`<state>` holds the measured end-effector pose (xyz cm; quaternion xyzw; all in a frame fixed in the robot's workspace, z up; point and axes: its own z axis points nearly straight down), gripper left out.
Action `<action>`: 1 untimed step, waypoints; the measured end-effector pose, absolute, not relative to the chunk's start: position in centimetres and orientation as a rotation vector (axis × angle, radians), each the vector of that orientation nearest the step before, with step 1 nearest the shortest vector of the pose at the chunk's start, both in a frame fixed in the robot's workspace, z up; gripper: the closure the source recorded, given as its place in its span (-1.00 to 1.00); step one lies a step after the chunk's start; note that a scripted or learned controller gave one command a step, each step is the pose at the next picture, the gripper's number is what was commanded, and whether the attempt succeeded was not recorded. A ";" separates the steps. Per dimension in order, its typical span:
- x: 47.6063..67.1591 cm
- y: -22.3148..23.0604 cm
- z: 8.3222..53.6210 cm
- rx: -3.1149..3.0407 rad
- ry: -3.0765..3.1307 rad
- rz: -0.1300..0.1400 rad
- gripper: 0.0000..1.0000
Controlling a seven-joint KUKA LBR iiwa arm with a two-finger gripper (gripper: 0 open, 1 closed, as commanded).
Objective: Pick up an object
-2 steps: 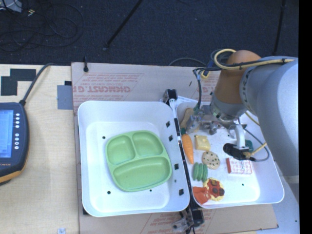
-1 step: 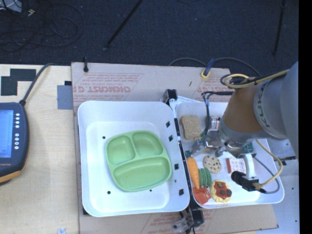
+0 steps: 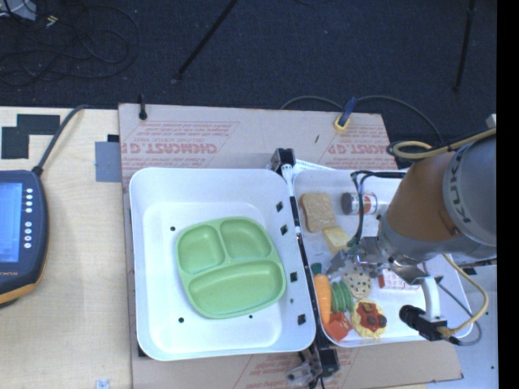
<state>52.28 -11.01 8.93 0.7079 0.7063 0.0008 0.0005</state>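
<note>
The bench carries two white bins side by side: the left bin (image 3: pixel 154 217) holds a green divided tray (image 3: pixel 229 267) lying flat near its middle, and the right bin (image 3: pixel 324 186) is crowded with small toy foods. The grey arm (image 3: pixel 442 201), with its orange band, hangs over the right bin's middle, and its bulk hides much of that bin's right side. The gripper (image 3: pixel 357 259) sits low among the foods, and whether it is parted, closed or clasping anything cannot be told. Candidates to pick all lie along the right bin's left wall: a brown bread slice (image 3: pixel 319 210) toward the far corner, a yellow cheese wedge (image 3: pixel 336 236) just nearer, an orange carrot (image 3: pixel 323 292) and a green vegetable (image 3: pixel 341 296) touching side by side, and a pizza slice (image 3: pixel 371 318) near the front edge. The risk, as I judge it, is crowding: pieces lie so close that a closing grasp could catch two, nudge one against the wall, or slip off a flat piece.
</note>
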 end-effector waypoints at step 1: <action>58.8 -11.3 8.8 2.218 2.221 0.003 -1.00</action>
